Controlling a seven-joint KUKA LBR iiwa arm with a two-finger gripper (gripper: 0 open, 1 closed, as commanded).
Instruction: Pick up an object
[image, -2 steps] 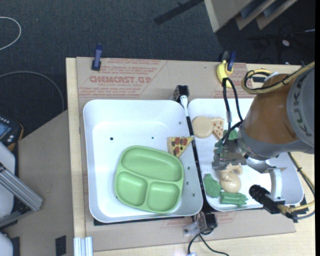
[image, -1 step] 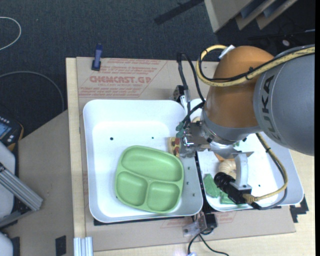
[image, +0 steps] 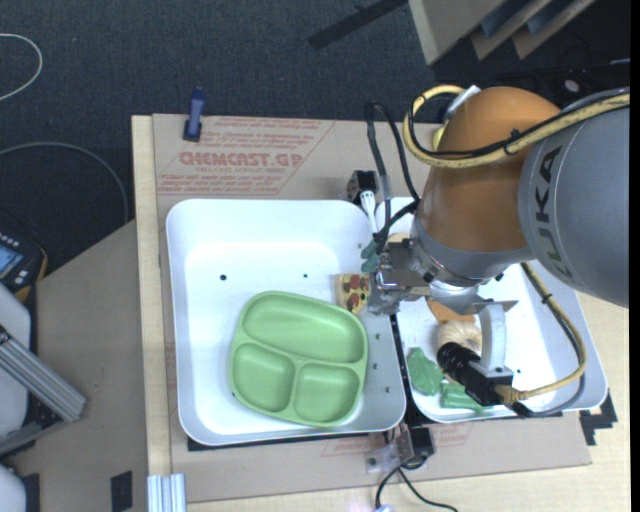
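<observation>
A green divided plate (image: 298, 357) lies in the left bin (image: 200, 260), toward its front right. A small yellow thing with red spots (image: 351, 291) rests at that bin's right wall, just behind the plate. My gripper (image: 385, 283) hangs over the divide between the two bins, right beside the spotted thing. In the right bin (image: 575, 385) a tan rounded object (image: 455, 329) peeks out under the wrist, and a green leafy object (image: 432, 382) lies at the front left. The arm hides most of the right bin.
The big grey and orange arm (image: 500, 190) covers the right bin's back and middle. Cables (image: 375, 150) run along the divide behind the bins. A cardboard sheet (image: 240, 150) lies under the bins.
</observation>
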